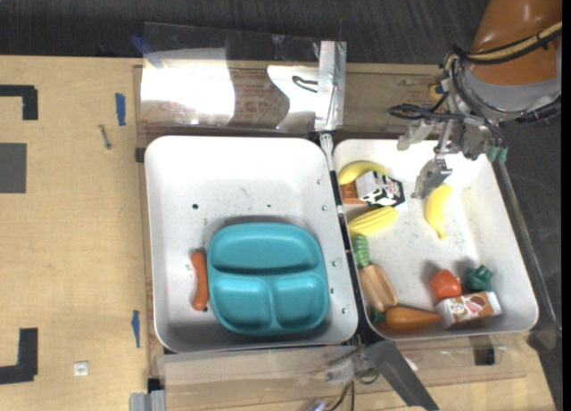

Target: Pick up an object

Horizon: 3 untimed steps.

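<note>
Jaws (436, 173) hang over the upper part of the right-hand shallow white bin (513, 222), at the end of the grey arm with its orange band (517, 17) reaching in from the right. How far apart those fingers stand I cannot tell from up here; nothing is visibly caught between them. Just below and touching the tip in this view lies a small yellow toy banana (436, 209), stretched lengthwise down the bin floor. That's the nearest piece.

Off to the left of the jaws, near the dividing wall, sits a second curved yellow banana (359, 171), and against it a black-and-white cow-patterned carton (382, 191). Under those, a yellow corn cob (373, 219) lies at a slant. Further down the same side, a tan bread-roll shape (378, 287) and an orange carrot (412, 316) rest along the bottom edge. In the lower right corner: a red tomato-like piece (446, 283), a dark green piece (480, 275) and a small red-and-white labelled packet (470, 307), all well apart from the jaws.

Over in the left white bin (169, 177), a teal plastic divided tray (266, 277) sits low, with an orange sausage-shaped toy (201, 280) just beside its left edge. Both bins rest on the wooden table (62, 222).
</note>
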Available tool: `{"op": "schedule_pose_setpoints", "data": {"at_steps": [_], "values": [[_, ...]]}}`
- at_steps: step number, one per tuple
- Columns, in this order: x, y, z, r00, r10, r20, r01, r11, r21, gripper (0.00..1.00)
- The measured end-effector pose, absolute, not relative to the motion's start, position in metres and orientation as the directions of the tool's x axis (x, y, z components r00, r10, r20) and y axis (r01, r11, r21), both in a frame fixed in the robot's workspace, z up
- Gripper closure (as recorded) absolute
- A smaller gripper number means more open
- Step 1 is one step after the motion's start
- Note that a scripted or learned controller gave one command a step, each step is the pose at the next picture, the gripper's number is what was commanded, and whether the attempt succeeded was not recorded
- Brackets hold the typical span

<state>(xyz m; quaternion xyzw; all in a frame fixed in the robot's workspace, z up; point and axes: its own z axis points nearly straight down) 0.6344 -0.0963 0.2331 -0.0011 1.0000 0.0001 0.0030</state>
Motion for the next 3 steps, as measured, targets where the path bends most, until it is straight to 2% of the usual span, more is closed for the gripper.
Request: {"op": "schedule_pose_setpoints", "data": {"at_steps": [1,2,3], "values": [[0.602,-0.133,0.117,-0.979,-0.204,-0.020,-0.204,0.979,-0.013,0.00],[0.599,-0.122,0.089,-0.988,-0.157,-0.010,-0.157,0.988,-0.004,0.00],[0.657,-0.111,0.088,-0.995,-0.098,0.024,-0.098,0.995,0.000,0.00]]}}
